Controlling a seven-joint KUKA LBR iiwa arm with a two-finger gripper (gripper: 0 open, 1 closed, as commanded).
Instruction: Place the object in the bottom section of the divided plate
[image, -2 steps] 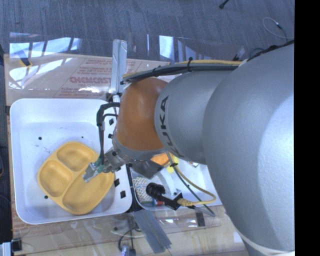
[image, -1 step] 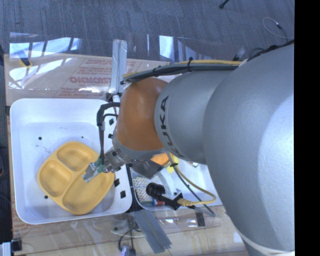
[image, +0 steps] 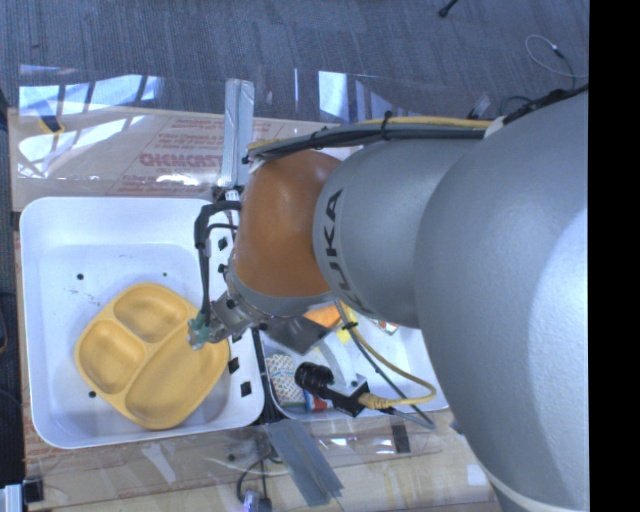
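Nearest, right bin (image: 425, 392), mostly hidden under the arm (image: 440, 260): a few small items, too covered to identify. Left bin (image: 60, 240) carries the yellow divided plate (image: 150, 365) toward its near edge. Gripper (image: 200, 330) sits over the plate's right rim with something small and greenish at its tip, possibly the object (image: 197, 336); finger state unreadable.

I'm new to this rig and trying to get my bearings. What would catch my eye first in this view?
The huge grey arm with its orange band dominates the right and centre, hiding most of the right bin. Next is the yellow divided plate lying in the left bin. The end effector hangs at the plate's right edge with something small and greenish at its tip.
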